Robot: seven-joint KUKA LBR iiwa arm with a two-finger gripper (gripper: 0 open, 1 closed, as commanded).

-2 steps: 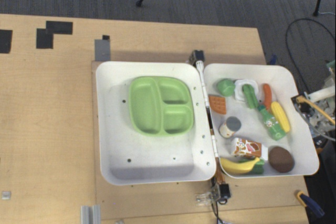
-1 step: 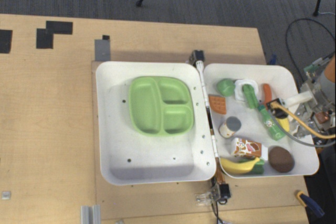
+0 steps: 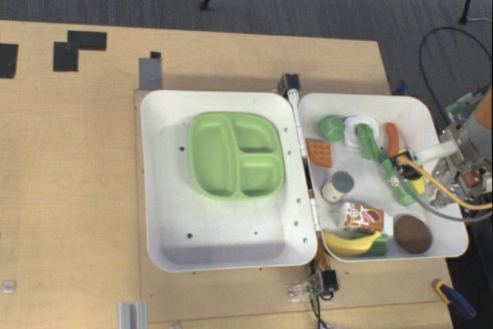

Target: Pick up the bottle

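To lift the green bottle [image 3: 383, 166] lying mid-right, the gripper [image 3: 454, 181], whose state cannot be told, should straddle its narrow body, clear of the carrot [image 3: 392, 138].

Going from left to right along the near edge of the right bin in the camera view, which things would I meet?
Banana → small juice carton, lying just behind the banana's right half → brown round fruit, maybe a kiwi.
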